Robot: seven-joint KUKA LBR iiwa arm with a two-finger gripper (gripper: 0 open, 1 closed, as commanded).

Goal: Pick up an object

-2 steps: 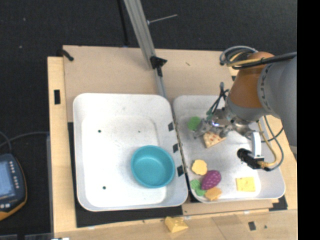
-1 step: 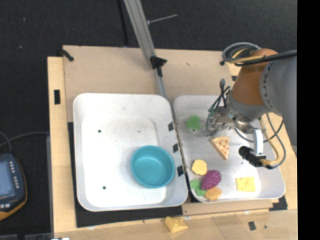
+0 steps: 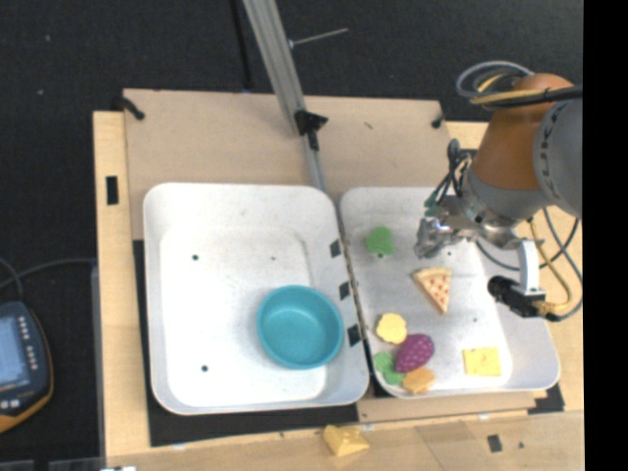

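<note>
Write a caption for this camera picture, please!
Robot gripper hovers above a toy pizza slice in the right bin; a blue bowl sits in the left bin.

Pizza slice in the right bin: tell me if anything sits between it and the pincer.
Nothing visible does. The pincer hangs just above the pizza slice, with bare bin floor between them. The green piece lies off to the side.

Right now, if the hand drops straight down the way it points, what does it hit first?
Probably bare floor of the right bin. The hand points down above the pizza slice toy, with the green toy off to its side. Depth is unclear from this slant.
</note>
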